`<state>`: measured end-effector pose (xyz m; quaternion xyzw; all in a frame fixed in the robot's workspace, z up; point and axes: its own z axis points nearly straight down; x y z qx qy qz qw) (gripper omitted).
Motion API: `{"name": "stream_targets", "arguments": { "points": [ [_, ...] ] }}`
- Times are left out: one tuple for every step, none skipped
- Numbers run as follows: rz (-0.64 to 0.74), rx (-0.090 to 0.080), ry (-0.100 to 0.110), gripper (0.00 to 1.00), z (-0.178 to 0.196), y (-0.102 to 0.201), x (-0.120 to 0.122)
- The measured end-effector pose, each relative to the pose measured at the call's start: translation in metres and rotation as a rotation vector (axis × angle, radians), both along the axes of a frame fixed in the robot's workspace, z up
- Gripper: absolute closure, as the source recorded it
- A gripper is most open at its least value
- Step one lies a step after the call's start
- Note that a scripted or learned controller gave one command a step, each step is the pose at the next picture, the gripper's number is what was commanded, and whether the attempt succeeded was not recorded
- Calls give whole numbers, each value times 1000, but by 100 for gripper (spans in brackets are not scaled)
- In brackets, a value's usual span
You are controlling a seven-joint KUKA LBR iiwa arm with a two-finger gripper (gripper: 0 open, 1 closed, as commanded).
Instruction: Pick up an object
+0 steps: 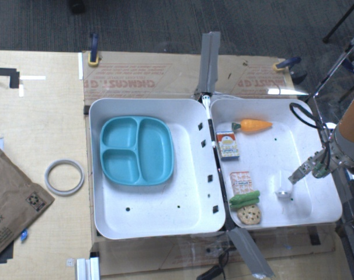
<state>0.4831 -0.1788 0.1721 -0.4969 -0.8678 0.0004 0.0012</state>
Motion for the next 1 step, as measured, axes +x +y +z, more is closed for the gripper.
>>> {"name": "stream_targets", "arguments": {
  "points": [
    [28,-1,-2,100,36,-34,-4]
  ]
}}
